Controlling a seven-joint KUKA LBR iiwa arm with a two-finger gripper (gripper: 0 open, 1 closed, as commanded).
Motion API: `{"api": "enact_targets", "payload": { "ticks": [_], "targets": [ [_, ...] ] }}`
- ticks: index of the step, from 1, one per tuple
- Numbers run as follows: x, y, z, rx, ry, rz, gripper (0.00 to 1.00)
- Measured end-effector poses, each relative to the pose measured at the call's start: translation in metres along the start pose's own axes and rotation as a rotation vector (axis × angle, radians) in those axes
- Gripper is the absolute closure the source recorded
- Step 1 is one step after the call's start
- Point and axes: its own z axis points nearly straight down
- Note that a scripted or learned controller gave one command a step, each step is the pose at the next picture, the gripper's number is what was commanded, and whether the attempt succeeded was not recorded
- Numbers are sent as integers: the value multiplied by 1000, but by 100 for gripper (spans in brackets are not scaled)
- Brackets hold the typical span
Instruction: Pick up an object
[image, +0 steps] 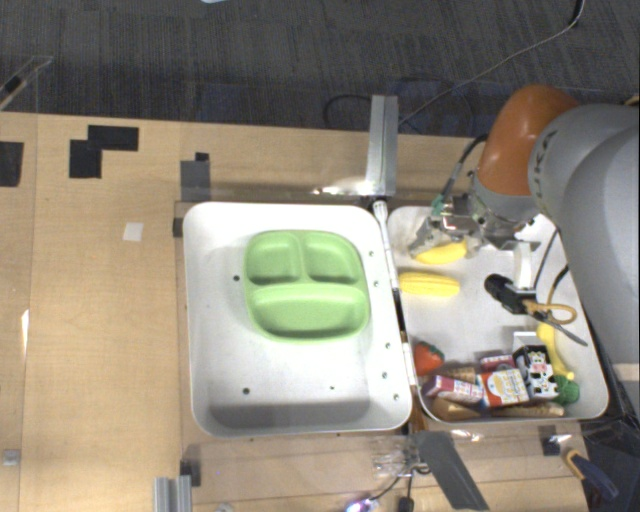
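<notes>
End effector (447, 232) is seen low over a yellow banana (441, 254) in the right bin (590, 400), its grip state cannot be told, and a centred, straight descent is advised.

Jaws (447, 232) over yellow piece (441, 254) in R bin (500, 310); green tray (305, 283) in L bin (215, 330).

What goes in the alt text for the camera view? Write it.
A grey robot arm's hand hangs over a yellow piece in the right bin, above a second yellow piece and a pile of small toys. The left bin holds a green divided plate.
</notes>
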Motion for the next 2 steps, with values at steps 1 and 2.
{"api": "enact_targets", "payload": {
  "ticks": [1, 2],
  "targets": [
    [1, 3, -15, -9, 0, -2, 100],
    [50, 6, -129, 7, 1, 24, 100]
  ]
}}
